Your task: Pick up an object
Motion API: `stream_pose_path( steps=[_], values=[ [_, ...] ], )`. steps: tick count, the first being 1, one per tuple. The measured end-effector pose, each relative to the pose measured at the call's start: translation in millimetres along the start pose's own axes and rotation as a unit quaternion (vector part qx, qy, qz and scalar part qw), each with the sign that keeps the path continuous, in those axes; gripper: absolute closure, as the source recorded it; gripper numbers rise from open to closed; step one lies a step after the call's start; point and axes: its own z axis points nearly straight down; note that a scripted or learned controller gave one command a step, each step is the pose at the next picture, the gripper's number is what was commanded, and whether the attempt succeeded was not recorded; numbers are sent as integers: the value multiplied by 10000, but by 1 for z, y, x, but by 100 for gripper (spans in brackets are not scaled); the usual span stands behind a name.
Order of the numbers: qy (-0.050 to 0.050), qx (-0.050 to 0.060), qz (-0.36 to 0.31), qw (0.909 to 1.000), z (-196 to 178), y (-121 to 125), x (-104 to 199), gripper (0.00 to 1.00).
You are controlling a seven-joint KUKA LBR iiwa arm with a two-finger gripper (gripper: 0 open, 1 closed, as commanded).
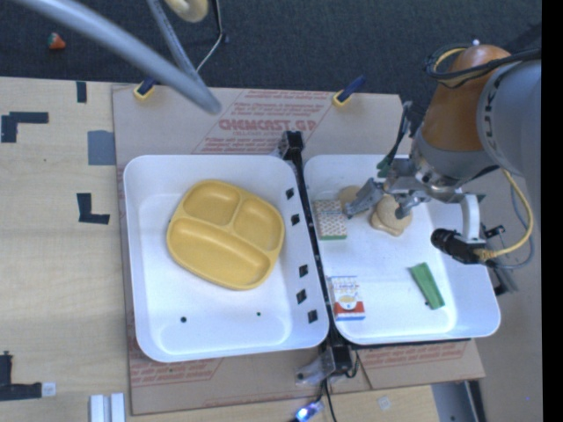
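Since I'm going left to right, the left bin [141,262] first: it's got a yellow divided tray [226,232] sitting in it, a bit up from the middle, nothing I care about right now. Cross the divider [303,236] into the right bin [466,319] and that's where the pickable stuff is. Right against the divider there's a small green-checked packet [331,221], and below it a little white carton with a red print [346,295].

Then my pincer [384,198], hanging over the upper part of the right bin with the fingers spread apart, nothing between them. The thing I'd bet on is the tan lumpy piece [391,217]: it sits just under and a touch to the right of the pincer, basically between the fingertips as seen from above, so the move is mostly straight down. It's roundish, no real long axis, so wrist angle shouldn't matter much. There's another tan bit [351,193] just left of the pincer, close enough that a finger might nudge it.

Further right and lower, a green strip [427,285] lies slanted, well apart from everything.

Bin floor is smooth white and flat, so things could slide. Room is decent around the lump, with the bin's top wall near.
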Motion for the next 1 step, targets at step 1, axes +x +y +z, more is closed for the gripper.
stream_pose_path(
  steps=[1],
  values=[
    [-7, -69, -16, 10000, -8, 3, 0, 0]
  ],
)
